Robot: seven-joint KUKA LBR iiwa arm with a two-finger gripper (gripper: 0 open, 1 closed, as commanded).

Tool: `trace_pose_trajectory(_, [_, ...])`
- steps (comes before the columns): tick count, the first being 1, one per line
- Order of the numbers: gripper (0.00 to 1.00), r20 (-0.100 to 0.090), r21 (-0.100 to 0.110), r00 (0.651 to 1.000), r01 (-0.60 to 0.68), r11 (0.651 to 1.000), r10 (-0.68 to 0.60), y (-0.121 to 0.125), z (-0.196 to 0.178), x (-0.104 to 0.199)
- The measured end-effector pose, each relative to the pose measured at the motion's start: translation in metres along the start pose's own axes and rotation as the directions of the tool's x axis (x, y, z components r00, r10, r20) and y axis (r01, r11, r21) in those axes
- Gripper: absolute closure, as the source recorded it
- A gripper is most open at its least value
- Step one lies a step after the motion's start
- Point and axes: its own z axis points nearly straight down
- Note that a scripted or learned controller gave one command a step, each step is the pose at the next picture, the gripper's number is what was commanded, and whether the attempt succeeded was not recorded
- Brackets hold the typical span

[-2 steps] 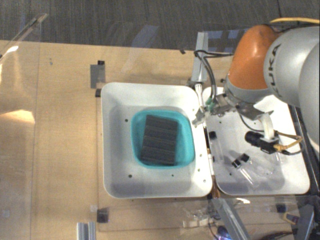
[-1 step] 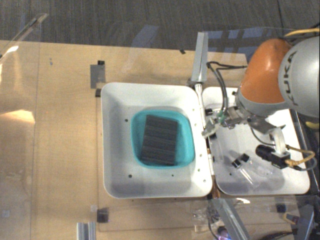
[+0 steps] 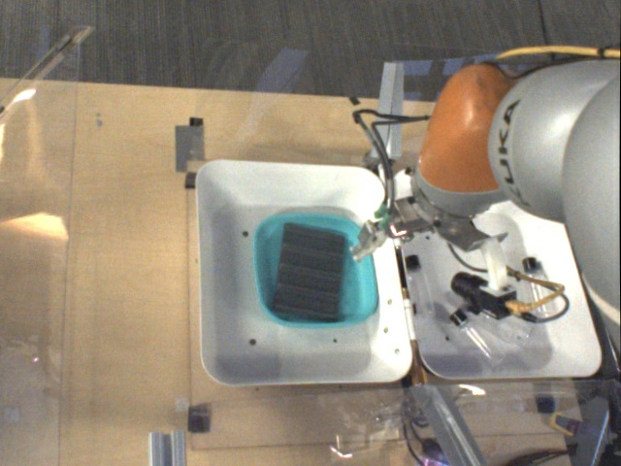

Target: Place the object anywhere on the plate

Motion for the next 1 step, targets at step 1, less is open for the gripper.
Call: trace_pose_trajectory(1, [0.0,0.002,-0.002,0.998,-0.059,0.998,0.059,-0.0322,-0.0563,-0.0388])
